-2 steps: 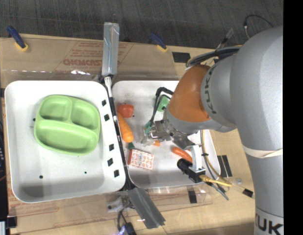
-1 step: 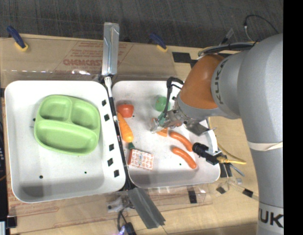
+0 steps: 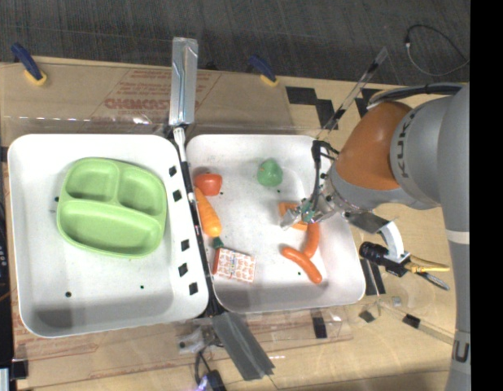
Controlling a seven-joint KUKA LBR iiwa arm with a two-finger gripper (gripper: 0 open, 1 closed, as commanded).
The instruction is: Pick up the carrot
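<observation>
A single fixed camera is mounted above the desk [image 3: 89, 88] and looks down at a slant. The far edge of the desk lies toward the top of the frame, with dark floor beyond it. Both white bins fall within the frame — the left bin [image 3: 24, 243] and the right bin [image 3: 251, 296] sit side by side near the centre. The arm [image 3: 430, 149] enters from the right edge. The viewing distance is moderate: both bins are shown whole, with the desk surface visible around them.
</observation>
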